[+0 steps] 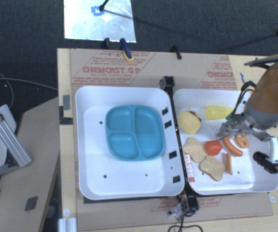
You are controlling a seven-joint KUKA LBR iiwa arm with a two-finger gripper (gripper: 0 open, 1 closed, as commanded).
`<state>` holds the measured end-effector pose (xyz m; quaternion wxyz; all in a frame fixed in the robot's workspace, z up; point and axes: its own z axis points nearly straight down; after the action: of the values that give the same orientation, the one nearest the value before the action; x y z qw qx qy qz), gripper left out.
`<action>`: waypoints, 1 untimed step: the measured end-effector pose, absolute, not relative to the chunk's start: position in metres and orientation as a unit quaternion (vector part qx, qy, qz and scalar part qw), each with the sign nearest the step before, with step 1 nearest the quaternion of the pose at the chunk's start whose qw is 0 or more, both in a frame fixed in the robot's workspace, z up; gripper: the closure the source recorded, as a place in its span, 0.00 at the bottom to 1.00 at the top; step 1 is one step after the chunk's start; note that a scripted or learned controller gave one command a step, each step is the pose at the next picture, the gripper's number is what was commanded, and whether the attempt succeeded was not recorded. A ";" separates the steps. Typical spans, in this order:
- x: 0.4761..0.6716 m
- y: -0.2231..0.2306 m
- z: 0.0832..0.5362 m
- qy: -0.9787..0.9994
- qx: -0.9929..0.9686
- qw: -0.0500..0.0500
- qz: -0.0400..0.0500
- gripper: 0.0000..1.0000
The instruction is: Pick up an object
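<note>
Roughly by size: cardboard sheet (144,66) under both bins, red print reading "CHEMCAST GP" at upper left, repeated at upper right but cut short by the arm. Left bin (88,144), white, shallow, holding a blue divided plate (133,132) with four compartments. Right bin (262,182), white, touching the left one along a black clipped seam. Arm (274,98) coming in from the right, grey with orange band, bent down over the right bin's upper right part, hiding that corner. Gripper (228,129) low among the food, tips just beside the tomato and sausage; fingers blurred and dark, so open or closed: cannot tell, nothing seen clamped. Toy food in the right bin: yellow piece (217,112) near top, partly under the wrist; burger bun (189,122) at left; two bread slices (195,149) and (212,167) lower left; red tomato (214,147) between bread and sausage; orange sausage (232,147); pretzel-like ring (242,140), too small to be sure. Small label strip (188,167) by the seam, unreadable. Blue and yellow clamp (126,50) at the top edge of the cardboard.
</note>
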<state>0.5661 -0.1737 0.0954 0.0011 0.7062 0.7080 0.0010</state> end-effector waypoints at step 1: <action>0.661 -0.074 0.191 0.712 0.702 0.006 0.006 1.00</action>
<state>0.6609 -0.0744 0.1915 0.0059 0.7016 0.7125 0.0060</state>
